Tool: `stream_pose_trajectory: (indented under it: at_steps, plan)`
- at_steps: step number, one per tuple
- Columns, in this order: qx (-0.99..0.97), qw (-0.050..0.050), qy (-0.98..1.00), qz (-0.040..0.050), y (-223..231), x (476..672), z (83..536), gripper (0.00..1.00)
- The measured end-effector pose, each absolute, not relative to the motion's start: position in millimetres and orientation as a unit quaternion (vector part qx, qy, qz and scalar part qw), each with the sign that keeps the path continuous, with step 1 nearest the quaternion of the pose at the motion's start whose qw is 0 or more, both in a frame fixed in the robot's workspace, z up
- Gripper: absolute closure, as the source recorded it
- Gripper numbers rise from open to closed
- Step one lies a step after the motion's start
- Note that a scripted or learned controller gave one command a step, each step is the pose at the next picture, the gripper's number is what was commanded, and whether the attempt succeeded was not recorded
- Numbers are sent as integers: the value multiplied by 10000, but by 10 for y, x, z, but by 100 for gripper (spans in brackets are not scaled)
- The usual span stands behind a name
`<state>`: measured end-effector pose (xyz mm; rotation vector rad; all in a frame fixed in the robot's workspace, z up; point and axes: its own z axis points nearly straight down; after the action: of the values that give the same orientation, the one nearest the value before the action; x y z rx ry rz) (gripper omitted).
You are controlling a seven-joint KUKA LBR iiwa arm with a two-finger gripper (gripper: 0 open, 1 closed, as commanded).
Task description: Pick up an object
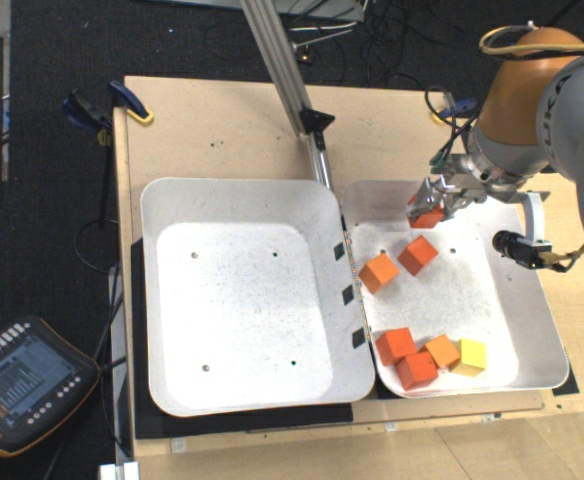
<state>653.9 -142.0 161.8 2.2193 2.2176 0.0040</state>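
Note:
My gripper hangs over the far end of the right bin, shut on a small red block that shows between its fingers. Just in front of it, on the bin floor, lie a red block and an orange block. At the near end of the bin sit two red blocks, an orange block and a yellow block, packed close together.
The left bin lies beside the right one, with black clips between them. A slanted metal pole ends near the bins' far junction. A black fitting juts over the right bin's right rim. A teach pendant lies off the bench's left.

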Motion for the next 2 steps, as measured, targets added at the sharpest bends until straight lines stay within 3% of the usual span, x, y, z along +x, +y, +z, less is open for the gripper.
stream_pose_trajectory:
  at_steps: [2]
  plan:
    - [7064,27,7078,14,-1437,6572,2650,100]
